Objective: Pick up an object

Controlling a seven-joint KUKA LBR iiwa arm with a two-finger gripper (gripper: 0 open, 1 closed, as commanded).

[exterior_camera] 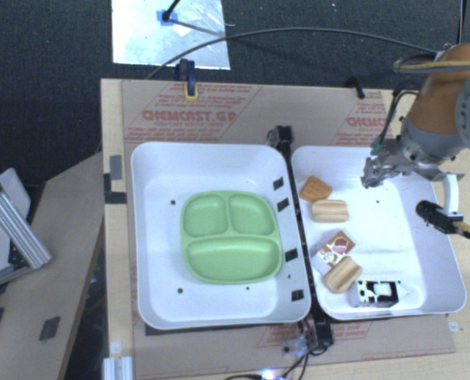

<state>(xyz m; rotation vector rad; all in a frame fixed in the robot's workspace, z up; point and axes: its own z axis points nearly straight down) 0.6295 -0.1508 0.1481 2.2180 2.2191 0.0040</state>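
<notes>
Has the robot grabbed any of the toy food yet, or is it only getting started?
It looks like it is only starting. Nothing looks picked up: the orange wedge, bread roll, small printed box, second roll and black-and-white piece all lie in the right bin. The gripper is over that bin's far end, beside the wedge, with nothing seen in it. Grabbing and lifting are left.

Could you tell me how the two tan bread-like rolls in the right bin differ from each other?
The upper roll lies level across the view; the lower roll lies slanted. The upper roll looks paler, the lower roll a deeper tan. The upper roll sits just below an orange wedge; the lower roll sits by a small patterned packet and a black-and-white item. Both are short, rounded and lie near the right bin's left side.
</notes>
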